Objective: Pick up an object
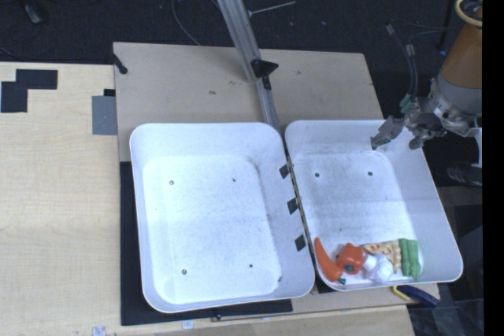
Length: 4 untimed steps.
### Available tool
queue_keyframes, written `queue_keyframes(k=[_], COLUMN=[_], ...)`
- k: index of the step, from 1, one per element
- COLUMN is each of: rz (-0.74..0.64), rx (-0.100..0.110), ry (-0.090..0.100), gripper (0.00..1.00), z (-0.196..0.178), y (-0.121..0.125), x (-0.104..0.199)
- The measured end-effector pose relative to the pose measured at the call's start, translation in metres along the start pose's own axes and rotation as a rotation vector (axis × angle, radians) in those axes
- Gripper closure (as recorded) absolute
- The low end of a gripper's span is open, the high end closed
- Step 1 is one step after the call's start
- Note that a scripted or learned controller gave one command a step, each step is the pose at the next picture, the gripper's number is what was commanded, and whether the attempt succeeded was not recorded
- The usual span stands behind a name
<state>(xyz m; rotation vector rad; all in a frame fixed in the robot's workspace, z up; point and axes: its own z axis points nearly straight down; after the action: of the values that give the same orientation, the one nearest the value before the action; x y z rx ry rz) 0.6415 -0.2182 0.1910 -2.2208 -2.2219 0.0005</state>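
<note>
A small heap of objects lies in the near corner of the right bin [370, 169]: an orange-red curved piece [327, 261], a red piece [351, 256], a pale yellow patterned piece [382, 249], a white lump [379, 269] and a green piece [409, 257]. My gripper [400, 134] hangs over the far right edge of that bin, well away from the heap. Its two dark fingers stand apart and there is nothing between them.
The left bin [205, 208] sits beside the right one, with black clips [290, 204] along the shared edge. A slanted aluminium rail [240, 27] rises behind the bins. Cables hang near the arm's wrist at the right.
</note>
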Motion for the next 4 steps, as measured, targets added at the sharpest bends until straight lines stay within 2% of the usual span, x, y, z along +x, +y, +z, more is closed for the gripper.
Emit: queue_keyframes(k=[1,2,3,4], rz=[-0.002,-0.002,-0.001,0.002], rx=[-0.001,-0.001,0.001,0.0], ry=[0.001,0.001,0.001,0.0], gripper=[0.0,0.0,0.0,1.0], z=[-0.016,-0.023,-0.005,-0.016], y=[0.004,-0.022,-0.055,-0.055], x=[0.033,0.077,0.119,0.117])
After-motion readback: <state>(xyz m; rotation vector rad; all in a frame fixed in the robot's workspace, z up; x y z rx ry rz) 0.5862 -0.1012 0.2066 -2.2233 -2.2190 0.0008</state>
